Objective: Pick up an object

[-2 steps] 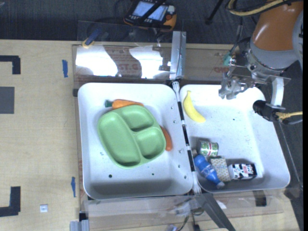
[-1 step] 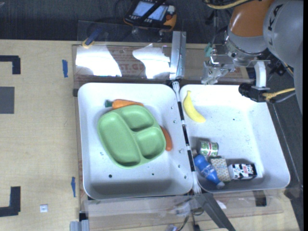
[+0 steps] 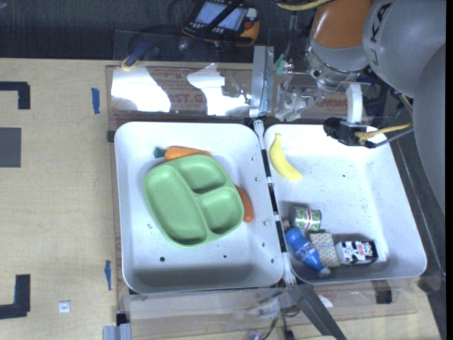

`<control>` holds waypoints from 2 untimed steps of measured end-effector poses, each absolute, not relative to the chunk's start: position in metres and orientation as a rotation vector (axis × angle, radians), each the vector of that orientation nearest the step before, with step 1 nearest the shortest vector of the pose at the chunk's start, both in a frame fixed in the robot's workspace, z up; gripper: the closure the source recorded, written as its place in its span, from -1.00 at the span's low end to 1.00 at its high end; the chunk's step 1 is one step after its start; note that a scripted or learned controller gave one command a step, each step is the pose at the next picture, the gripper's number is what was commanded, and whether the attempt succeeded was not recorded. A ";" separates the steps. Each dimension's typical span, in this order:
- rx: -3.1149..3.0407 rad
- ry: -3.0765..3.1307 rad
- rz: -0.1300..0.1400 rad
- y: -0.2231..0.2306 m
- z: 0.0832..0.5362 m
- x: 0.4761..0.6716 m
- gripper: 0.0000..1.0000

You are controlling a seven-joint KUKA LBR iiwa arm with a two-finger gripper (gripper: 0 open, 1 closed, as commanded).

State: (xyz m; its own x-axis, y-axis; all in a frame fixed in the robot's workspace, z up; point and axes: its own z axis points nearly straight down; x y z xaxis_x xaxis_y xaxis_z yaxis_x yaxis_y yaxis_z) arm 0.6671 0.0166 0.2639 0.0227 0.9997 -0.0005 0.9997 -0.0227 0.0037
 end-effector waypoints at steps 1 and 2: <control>2.124 2.311 0.004 0.083 0.263 0.667 1.00; 2.095 2.339 0.004 0.138 0.294 0.667 1.00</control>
State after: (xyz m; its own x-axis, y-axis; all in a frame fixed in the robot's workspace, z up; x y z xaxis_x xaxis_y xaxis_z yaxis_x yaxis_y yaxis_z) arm 0.6667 0.1380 0.2944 -0.1097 0.9940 0.0000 0.9940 0.1097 0.0032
